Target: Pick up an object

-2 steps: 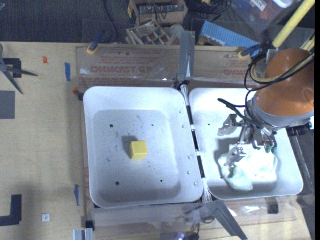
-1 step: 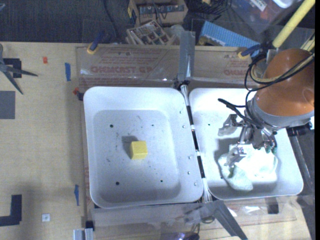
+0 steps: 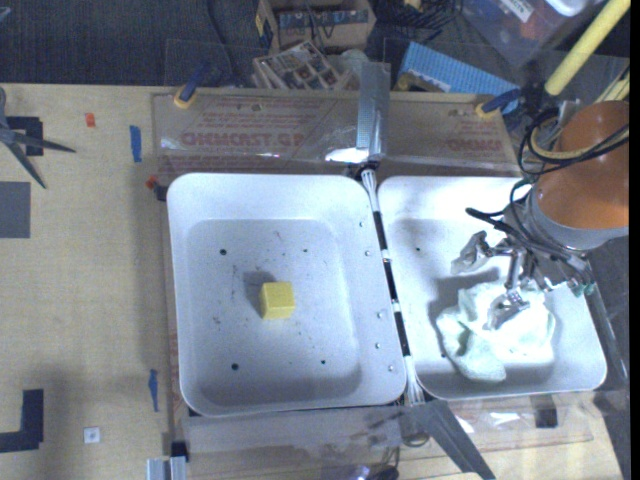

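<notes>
Hovering two-finger gripper [image 3: 500, 286], fingers apart, over crumpled pale-green cloth [image 3: 497, 336] at 5 o'clock of right white bin [image 3: 420, 203] | we judge cloth light, limp | pinch a raised fold.

Arm [image 3: 585, 183] lowered, fingers [image 3: 470, 257] spread apart

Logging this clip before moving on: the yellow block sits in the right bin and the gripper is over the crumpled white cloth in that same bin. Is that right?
Not quite. The yellow block lies in the left bin, alone on its floor. The rest stands: the gripper is over the crumpled white cloth in the right bin, as the camera view shows.
</notes>
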You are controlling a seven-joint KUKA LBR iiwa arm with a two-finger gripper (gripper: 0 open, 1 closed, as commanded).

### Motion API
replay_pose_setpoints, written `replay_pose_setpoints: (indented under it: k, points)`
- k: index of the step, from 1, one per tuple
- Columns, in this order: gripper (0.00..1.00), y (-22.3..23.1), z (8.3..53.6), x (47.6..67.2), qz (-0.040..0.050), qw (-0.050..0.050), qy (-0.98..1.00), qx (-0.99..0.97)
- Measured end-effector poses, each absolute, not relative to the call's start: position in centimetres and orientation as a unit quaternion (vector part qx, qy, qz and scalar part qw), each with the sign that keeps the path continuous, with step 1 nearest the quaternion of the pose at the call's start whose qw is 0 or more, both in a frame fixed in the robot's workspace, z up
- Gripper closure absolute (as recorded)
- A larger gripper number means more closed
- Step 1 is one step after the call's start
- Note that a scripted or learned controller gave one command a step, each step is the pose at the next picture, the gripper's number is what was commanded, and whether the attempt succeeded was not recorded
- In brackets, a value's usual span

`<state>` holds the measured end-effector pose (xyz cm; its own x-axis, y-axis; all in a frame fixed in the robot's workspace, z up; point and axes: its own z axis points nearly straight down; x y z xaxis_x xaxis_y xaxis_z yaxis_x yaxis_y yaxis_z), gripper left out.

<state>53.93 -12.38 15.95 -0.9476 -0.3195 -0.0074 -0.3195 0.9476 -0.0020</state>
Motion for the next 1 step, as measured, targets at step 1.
replay_pose_setpoints:
  k: [1]
  points:
    - [0.00, -18.69, 15.52, 57.40, -0.0010, 0.005, 0.969, -0.245]
